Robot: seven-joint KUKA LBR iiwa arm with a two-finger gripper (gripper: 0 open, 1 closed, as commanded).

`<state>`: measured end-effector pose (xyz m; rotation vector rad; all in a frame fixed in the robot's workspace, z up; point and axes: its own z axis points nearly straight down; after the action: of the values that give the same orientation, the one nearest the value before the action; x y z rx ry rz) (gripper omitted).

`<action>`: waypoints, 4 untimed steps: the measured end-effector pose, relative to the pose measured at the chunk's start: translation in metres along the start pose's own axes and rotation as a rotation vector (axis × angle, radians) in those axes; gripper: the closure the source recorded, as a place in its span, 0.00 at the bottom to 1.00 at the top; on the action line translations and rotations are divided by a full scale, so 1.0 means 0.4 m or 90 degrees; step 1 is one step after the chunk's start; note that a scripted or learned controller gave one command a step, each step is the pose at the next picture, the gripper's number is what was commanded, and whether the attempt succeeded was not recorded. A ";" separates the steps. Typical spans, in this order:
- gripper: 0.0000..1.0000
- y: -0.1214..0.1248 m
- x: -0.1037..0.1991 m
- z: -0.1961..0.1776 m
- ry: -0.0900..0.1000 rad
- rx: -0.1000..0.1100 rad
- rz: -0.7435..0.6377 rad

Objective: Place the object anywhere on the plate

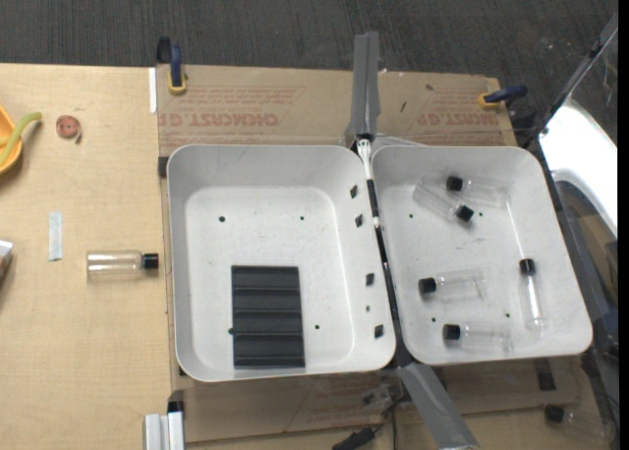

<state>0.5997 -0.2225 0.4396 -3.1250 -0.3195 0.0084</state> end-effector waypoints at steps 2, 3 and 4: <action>0.00 -0.009 -0.043 -0.001 0.000 0.001 -0.007; 0.00 -0.183 0.103 -0.001 0.001 0.000 -0.005; 0.00 -0.028 -0.004 0.001 -0.001 0.001 -0.023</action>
<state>0.5960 -0.2117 0.4393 -3.1176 -0.3755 0.0105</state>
